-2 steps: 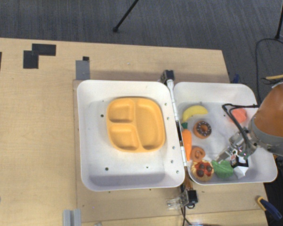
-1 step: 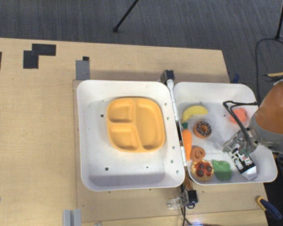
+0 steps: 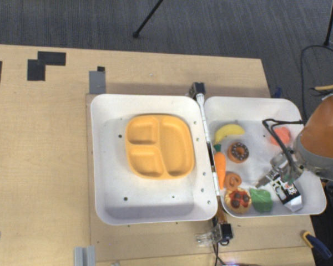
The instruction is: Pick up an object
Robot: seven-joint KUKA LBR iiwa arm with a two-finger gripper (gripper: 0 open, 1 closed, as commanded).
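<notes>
The right bin (image 3: 250, 102) holds toy foods: a yellow banana (image 3: 228, 131), a chocolate donut (image 3: 238, 151), an orange carrot (image 3: 220, 167), a small orange swirl piece (image 3: 232, 179), a fruit tart (image 3: 238, 199), a green block (image 3: 261, 199) and a pink-red piece (image 3: 281, 134). My gripper (image 3: 276, 180) hangs low over the bin's right half, just above and to the right of the green block. Its black and white body partly hides the bin floor there. Nothing is visibly held.
The left bin (image 3: 108, 121) bears a yellow divided plate (image 3: 158, 146) at its middle. A black cable loop (image 3: 275, 127) lies across the right bin near the pink-red piece. The arm's orange band (image 3: 324, 129) overhangs the bin's right rim.
</notes>
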